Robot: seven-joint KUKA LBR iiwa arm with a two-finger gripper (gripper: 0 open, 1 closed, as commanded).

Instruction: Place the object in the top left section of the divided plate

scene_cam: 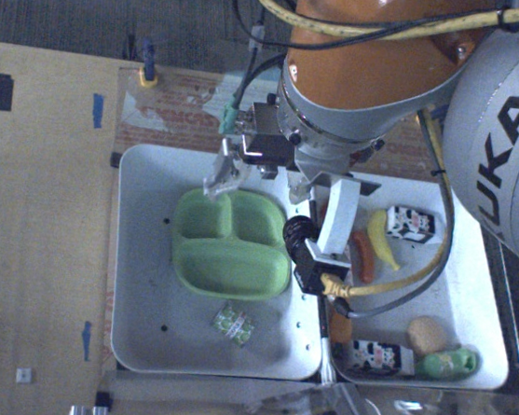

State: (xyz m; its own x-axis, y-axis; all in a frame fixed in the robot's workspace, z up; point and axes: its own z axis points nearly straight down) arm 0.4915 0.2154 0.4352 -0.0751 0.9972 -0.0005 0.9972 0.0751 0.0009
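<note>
Looming closest to us, the orange-banded arm (390, 58) hangs its gripper (226, 174) over the green divided plate (231, 245), right above the top left section, which suits a drop there. We can't tell whether the claw is apart or clamped, nor what it carries. A small wrapped object (234, 324) lies below the plate, its long axis slanting down-right.
</note>
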